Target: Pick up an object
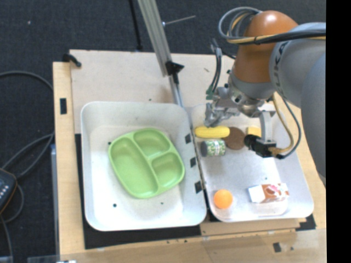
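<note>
The right bin [290,171] holds a yellow banana [212,131] near its far left corner. Against the banana's near side lies a small green-and-white can [214,147] on its side. A brown disc [236,139] sits just right of both, with a small yellow piece [253,131] beyond it. An orange ball [222,199] and a white-and-red box [269,193] rest near the front rim. My gripper [215,115] hangs directly over the banana's far edge, very close to it.
The left bin [93,201] carries a green divided plate [146,161]. A slanted metal post [159,43] rises behind the bins. The grey arm [296,59] crosses the far right corner of the right bin.
</note>
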Controlling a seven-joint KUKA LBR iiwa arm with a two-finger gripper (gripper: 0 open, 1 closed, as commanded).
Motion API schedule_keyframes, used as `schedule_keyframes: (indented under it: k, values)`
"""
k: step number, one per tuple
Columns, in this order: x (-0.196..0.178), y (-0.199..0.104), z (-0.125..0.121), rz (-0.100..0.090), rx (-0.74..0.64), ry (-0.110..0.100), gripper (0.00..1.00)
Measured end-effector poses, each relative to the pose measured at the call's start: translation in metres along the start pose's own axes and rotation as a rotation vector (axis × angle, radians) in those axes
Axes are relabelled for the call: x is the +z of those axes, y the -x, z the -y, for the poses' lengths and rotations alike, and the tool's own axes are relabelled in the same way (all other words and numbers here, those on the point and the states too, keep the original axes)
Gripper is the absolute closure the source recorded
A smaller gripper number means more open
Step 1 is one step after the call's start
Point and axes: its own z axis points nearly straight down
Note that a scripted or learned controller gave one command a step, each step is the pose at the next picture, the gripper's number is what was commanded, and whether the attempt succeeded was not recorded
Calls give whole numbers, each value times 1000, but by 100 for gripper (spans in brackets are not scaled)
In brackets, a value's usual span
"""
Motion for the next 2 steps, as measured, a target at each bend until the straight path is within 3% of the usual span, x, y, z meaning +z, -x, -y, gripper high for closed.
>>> schedule_keyframes:
  k: [2]
  values:
    - [11, -111, 5, 0, -1, 0, 100]
